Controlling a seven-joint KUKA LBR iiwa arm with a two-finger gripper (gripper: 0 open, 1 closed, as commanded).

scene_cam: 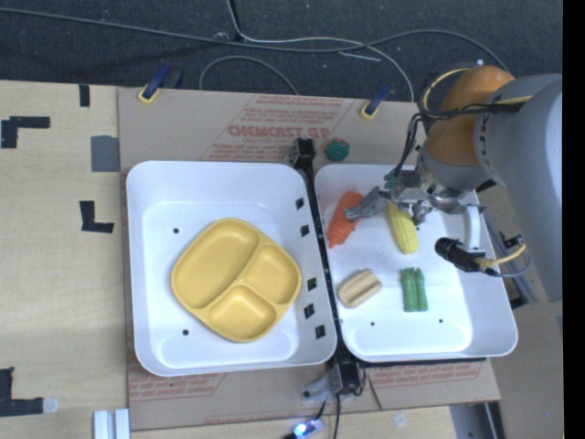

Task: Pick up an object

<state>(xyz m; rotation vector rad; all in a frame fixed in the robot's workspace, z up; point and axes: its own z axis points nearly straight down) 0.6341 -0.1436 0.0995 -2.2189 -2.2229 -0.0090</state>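
My gripper (391,210) hangs low over the far part of the right bin (475,337). It looks open, with one finger (362,209) reaching left to the orange carrot (342,223). The other finger stands on the right side of the yellow corn cob (404,232). The cob's upper end lies under the gripper, between the spread fingers, and still rests on the bin floor. Nearer the front lie a tan bread roll (358,287) and a green vegetable piece (414,290), both apart from the gripper.
The left bin (151,208) holds a yellow divided plate (236,278). A small teal object (338,150) sits on the cardboard behind the bins. A black divider with clips (315,245) runs between the bins. Cables trail along the arm at right.
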